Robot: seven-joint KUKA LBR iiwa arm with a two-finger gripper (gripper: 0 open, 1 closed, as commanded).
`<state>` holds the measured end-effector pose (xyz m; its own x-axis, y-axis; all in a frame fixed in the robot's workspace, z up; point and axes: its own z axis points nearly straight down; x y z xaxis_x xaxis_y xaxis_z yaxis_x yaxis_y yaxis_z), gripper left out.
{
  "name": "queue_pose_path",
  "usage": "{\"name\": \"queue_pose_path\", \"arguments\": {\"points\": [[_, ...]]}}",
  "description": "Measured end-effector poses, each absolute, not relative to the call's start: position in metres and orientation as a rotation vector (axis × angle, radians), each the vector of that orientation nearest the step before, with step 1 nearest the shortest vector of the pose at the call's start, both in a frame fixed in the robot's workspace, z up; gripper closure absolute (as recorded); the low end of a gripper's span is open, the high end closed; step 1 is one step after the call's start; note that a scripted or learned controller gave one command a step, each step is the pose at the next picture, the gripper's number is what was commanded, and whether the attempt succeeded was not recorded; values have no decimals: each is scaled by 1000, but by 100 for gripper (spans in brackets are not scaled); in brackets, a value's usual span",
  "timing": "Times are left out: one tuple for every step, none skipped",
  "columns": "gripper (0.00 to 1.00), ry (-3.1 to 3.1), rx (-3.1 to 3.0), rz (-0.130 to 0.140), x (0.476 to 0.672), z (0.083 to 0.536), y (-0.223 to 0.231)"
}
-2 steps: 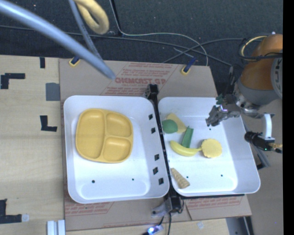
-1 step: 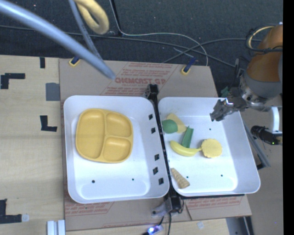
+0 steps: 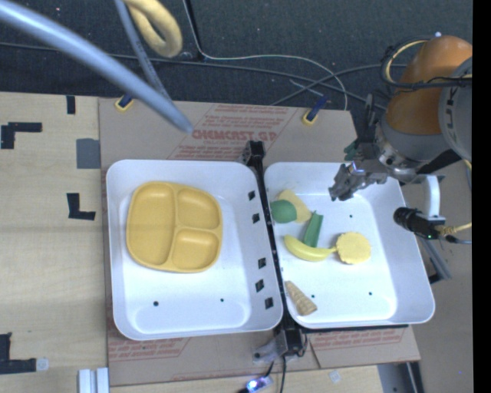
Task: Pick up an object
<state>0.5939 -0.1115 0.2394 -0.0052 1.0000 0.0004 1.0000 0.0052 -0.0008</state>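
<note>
While the gripper is hovering right of centre, grasping nothing, jaw spread unclear, it is needing descent toward the banana.

Arm: cut off at right edge. Gripper: fingers too dark to separate. Yellow loop: cropped at top. Green ball: partly covering a yellow piece.

Five objects lie in the right-hand bin, right of frame centre: a green ball, a green stick, a curved yellow banana, a yellow disc and a tan cone lower down.
</note>
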Motion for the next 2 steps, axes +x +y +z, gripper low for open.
{"name": "queue_pose_path", "arguments": {"points": [[100,-2226,-2214,2,605,227,-56],[100,-2226,-2214,3,606,217,-5]]}}
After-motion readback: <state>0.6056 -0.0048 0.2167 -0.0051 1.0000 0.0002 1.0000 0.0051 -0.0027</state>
